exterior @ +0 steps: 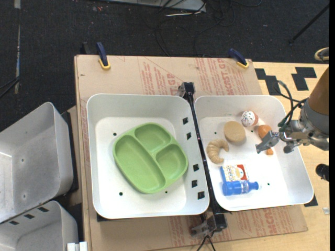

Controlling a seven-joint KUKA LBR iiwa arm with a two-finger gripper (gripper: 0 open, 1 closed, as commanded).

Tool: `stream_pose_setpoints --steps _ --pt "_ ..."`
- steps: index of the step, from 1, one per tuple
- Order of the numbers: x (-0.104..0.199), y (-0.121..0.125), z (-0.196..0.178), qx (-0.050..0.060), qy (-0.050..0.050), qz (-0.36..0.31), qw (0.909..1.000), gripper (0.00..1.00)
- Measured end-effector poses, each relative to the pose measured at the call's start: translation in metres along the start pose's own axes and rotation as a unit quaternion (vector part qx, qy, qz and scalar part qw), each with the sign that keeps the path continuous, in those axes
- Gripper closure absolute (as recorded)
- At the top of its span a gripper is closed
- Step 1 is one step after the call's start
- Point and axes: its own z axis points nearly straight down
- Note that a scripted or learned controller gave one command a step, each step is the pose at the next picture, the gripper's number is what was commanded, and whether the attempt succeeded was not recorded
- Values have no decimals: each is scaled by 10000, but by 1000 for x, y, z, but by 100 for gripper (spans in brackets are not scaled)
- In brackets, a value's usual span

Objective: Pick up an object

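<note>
My gripper [277, 144] hangs over the right side of the right bin [293, 178], open, with its fingers spread and nothing between them. An orange carrot-like piece [264, 130] lies just under and left of the left finger [265, 142], partly hidden by it. Further left in the same bin are a tan round disc [235, 132], a croissant-shaped piece [216, 150] and a small white and red ball [248, 118]. A blue bottle [239, 186] lies on its side near the front, with a white and red packet [234, 171] just behind it.
The left bin [99, 140] holds a green divided plate [151, 157]. A black divider [196, 140] runs between the bins. Grey tubs [31, 156] stand off the bench at the left. The arm's wrist [316, 116] enters from the right.
</note>
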Motion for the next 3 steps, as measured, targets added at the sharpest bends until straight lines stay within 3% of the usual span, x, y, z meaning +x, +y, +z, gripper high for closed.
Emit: stream_pose_setpoints --steps 1,3 --pt "0 3 -6 -60 -15 -18 10000 0" --pt "4 8 109 -42 -9 -5 10000 0"
